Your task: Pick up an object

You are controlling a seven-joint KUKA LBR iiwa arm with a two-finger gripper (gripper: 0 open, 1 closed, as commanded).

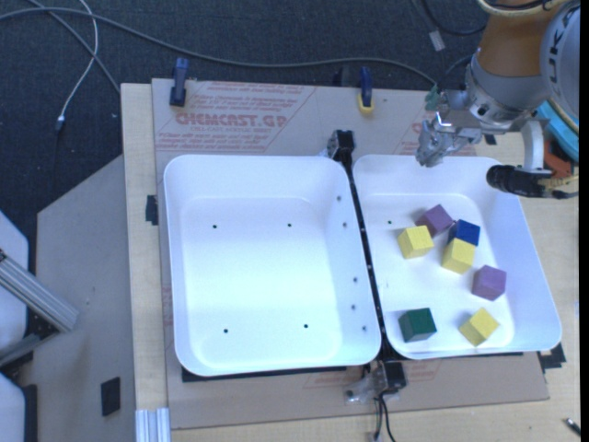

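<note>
The pincer (433, 151) hangs over the right bin's (538, 274) far rim, holding nothing; how far open, I cannot tell. Nearest, the purple block (436, 217) lies toward the desk's near edge.

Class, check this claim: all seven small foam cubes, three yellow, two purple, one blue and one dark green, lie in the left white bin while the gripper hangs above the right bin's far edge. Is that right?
Not quite. The camera view shows the seven cubes in the right white bin, among them the dark green cube and the blue cube. The gripper does hang above that bin's far edge.
</note>
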